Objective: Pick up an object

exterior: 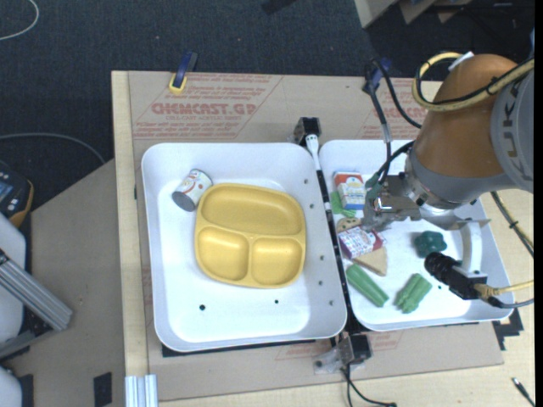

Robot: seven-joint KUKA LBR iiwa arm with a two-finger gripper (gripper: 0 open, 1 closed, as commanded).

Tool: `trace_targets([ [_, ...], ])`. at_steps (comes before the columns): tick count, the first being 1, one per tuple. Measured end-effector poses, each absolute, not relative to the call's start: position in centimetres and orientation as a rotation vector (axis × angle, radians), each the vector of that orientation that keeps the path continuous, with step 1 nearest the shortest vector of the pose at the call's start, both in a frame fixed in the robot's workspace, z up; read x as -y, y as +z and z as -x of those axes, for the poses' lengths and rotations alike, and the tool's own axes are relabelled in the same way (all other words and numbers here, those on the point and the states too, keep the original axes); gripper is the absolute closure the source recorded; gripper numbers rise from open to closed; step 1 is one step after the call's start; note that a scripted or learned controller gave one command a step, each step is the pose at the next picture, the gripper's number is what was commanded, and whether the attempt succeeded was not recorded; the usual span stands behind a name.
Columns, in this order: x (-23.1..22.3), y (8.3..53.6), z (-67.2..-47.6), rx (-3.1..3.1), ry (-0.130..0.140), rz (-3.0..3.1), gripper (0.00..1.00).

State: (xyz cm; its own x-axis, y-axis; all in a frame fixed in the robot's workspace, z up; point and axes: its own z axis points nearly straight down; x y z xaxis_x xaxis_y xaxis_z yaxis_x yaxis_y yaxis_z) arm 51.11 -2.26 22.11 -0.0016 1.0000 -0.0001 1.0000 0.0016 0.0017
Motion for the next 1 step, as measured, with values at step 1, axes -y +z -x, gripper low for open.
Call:
trace_targets([
  [1, 3.7, 21.62, -51.57, -2.219, 0.0, -2.222, 1.0],
])
